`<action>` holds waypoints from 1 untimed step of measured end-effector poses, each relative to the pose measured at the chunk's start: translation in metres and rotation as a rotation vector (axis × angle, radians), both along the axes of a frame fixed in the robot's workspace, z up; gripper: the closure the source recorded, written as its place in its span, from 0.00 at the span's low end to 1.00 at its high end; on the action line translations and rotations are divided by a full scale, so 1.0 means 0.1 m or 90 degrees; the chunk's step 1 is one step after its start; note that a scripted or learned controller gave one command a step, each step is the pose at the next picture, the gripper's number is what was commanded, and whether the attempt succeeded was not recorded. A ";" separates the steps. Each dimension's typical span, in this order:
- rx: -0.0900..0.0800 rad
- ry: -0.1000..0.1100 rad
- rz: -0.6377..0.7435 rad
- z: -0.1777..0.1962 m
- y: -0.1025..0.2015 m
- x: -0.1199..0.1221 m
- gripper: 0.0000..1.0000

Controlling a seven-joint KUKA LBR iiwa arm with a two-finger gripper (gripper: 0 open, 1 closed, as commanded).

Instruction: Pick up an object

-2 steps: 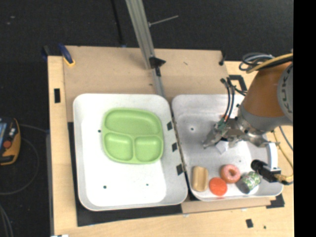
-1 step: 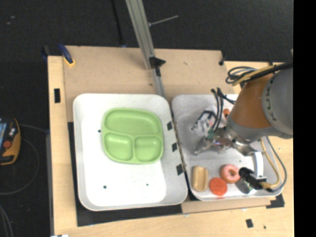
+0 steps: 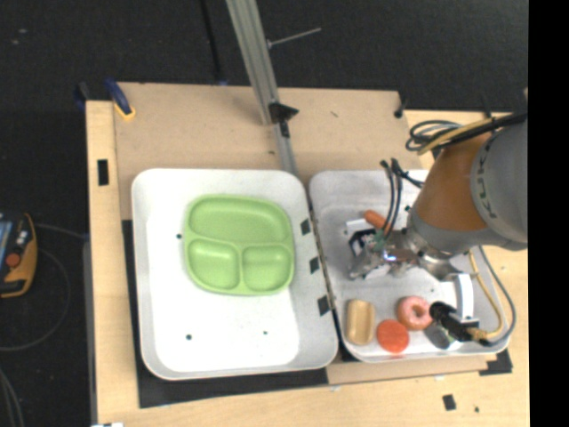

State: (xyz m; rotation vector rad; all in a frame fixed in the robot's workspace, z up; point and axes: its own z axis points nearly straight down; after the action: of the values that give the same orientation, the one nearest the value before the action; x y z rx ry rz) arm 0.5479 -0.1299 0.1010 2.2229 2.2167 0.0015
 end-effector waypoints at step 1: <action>0.000 -0.002 -0.003 0.11 -0.01 0.01 1.00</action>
State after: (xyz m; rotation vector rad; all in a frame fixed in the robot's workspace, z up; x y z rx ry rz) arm 0.5488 -0.1311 0.1123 2.2260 2.2094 0.0049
